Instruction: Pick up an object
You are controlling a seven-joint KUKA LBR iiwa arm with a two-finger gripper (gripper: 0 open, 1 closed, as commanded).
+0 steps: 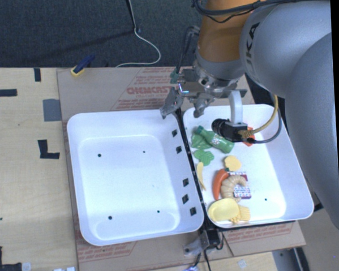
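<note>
My gripper [184,110] hangs over the far end of the divide between the two bins, open, with nothing between its fingers [169,107]. The right bin [279,177] holds several toy foods. A green piece [204,138] lies just below the gripper, with a smaller green piece [203,155] beside it. Further toward the front are a pale yellow strip [200,174], an orange carrot [218,182], a tan croissant [234,183], a small yellow round piece [232,163], a yellow disc [221,210] and yellow fries [241,214].
The left bin [80,165] stands beside the right one, their rims meeting along a line of black clips [185,182]. Both rest on a cardboard sheet [139,94]. A blue and yellow tool [82,65] lies at the far left of the cardboard.
</note>
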